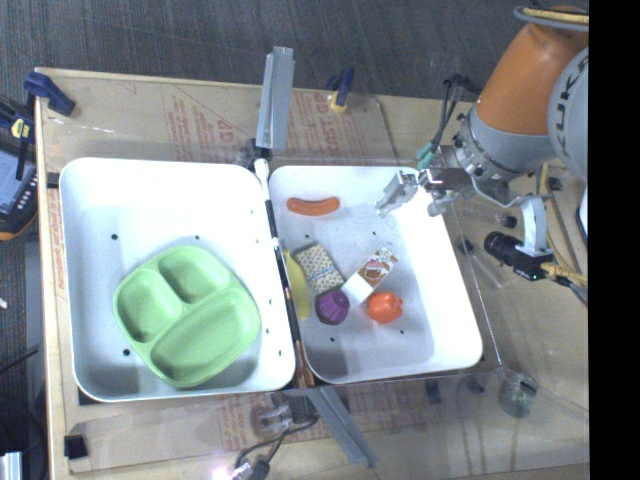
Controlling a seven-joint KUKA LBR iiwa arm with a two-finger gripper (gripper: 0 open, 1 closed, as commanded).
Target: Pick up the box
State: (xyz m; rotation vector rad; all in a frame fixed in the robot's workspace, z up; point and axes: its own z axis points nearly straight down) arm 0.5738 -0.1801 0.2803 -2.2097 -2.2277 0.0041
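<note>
The box point(373, 272), a small red, brown and white carton, lies tilted in the middle of the right bin point(450, 298). It touches a purple fruit point(333, 306) at its lower left, and an orange-red tomato point(384, 307) sits just below it. My gripper point(412, 198) hangs over the bin's upper right part, up and to the right of the box and apart from it. Its two fingers point(390, 197) stand open with nothing between them.
A sausage point(313, 205) lies near the right bin's top edge. A patterned block point(318, 265) and a yellow banana point(297, 284) lie by the bin's left wall. The left bin point(90, 198) holds a green divided plate point(188, 313).
</note>
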